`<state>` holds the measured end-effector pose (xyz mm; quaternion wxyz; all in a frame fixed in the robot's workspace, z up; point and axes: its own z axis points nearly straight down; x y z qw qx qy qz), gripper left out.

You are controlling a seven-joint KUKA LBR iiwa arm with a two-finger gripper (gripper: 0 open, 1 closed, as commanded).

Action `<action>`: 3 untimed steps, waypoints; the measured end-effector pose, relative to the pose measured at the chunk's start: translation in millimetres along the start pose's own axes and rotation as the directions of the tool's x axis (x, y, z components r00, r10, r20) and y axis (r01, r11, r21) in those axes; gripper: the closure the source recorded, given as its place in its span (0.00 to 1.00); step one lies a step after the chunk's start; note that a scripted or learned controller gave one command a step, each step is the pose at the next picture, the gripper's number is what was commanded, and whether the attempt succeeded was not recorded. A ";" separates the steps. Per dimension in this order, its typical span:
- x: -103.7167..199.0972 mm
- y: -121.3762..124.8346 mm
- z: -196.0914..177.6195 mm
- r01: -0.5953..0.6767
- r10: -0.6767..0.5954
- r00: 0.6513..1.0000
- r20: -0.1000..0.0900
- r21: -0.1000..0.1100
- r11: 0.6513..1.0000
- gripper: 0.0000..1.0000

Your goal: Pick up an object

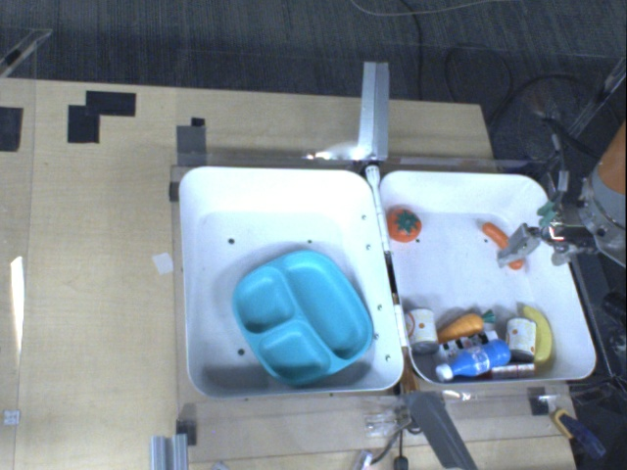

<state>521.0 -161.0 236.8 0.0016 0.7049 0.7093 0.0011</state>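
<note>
Currently my end effector (516, 248) hangs beside the small orange piece (495, 232) in the right bin (460, 196), finger state indeterminable, so pickup remains unconfirmed.

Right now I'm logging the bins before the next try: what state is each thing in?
blue plate: right way up in the left bin
tomato: alone near the divider
blue bottle: lying on its side
banana: lying by the right wall
gripper: low over a small orange piece
</note>
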 end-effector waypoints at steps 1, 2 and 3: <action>-7.8 64.0 143.5 0.086 -0.086 0.996 0.001 -0.002 0.996 0.00; -7.2 66.1 131.9 0.087 -0.087 0.996 0.002 -0.008 0.996 1.00; -29.4 51.9 -16.7 0.071 -0.071 0.997 0.002 -0.004 0.997 1.00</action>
